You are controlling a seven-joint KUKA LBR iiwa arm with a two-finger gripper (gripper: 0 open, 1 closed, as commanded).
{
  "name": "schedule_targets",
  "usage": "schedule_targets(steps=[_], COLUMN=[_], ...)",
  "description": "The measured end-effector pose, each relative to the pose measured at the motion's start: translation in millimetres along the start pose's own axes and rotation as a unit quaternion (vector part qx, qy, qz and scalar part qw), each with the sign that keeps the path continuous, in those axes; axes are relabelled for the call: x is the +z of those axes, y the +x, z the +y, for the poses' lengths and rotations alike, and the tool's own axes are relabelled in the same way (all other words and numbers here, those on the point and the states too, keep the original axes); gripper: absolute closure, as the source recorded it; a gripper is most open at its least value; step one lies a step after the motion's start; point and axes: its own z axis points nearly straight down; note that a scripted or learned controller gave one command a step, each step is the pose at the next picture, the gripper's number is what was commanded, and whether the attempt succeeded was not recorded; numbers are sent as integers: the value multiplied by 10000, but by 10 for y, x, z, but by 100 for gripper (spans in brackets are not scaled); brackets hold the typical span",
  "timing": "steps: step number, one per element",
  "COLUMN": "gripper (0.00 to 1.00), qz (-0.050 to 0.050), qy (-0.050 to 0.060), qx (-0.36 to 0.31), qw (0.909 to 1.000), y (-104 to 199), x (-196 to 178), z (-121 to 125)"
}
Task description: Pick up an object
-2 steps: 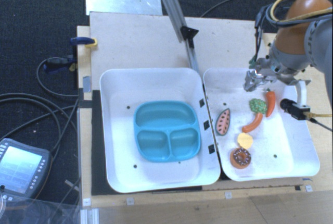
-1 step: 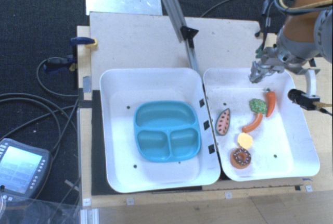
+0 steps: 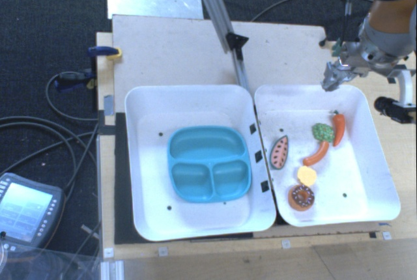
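Jaws unreadable to me: gripper (image 3: 330,79) hangs above the right bin's (image 3: 374,142) far rim, clear of carrot (image 3: 338,128), broccoli (image 3: 322,132), donut (image 3: 301,196), presumably staged for descent.

Both white bins (image 3: 195,109) look like smooth, faintly glossy plastic — as does the blue divided tray (image 3: 210,163). The bench board (image 3: 176,51) is matt, pale wood.

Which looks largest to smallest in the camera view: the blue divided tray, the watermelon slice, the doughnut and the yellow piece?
1. Blue divided tray, by far.
2. Watermelon slice and doughnut: they look alike in size, so I won't rank them.
3. Yellow piece, the smallest.
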Motion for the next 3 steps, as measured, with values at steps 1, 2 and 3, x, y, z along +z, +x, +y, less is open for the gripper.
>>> schedule_targets(steps=[1,2,3], gripper=[100,100,100], qz=[15,15,16], qy=[37,38,48], qx=[-13,-11,-7], qw=[10000,10000,10000], y=[525,941,1323], x=[80,44,121], z=[-122,-283,-508])
